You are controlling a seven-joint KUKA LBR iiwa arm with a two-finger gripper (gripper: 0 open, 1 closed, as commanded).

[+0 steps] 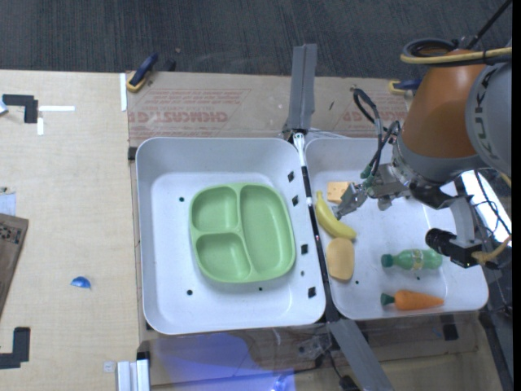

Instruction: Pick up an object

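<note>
Banana (333,221): lies along the left wall of the right bin (456,304), running from about 11 o'clock to 5 o'clock, its lower end touching the potato.
Tan block (338,192): just at 12 o'clock of the banana's upper end, near the same left wall, and right beside my fingertips.
Potato (340,260): at 6 o'clock of the banana, close against the left wall.
Green bottle (413,260): lying on its side at 3 o'clock of the potato, well apart from it, with bare white floor between.
Carrot (412,300): at 6 o'clock of the bottle, lying flat near the bin's lower edge, green end to the left.
My tool (352,197): reaches in from 3 o'clock, low over the upper left part of the right bin, tips just beside the tan block and just above the banana; from this angle I cannot tell how far it is spread, and nothing shows between the tips.
Open room, right bin: the middle strip between the banana and the bottle is bare; the upper part is taken up by my wrist and cables.
Left bin (155,243): shares a wall with the right bin at 9 o'clock of the banana.
Green tray (242,233): three compartments, sits mid-floor in the left bin, with a white margin on all sides.
Table (61,218): pale wood stretching off at 9 o'clock of the bins.
</note>
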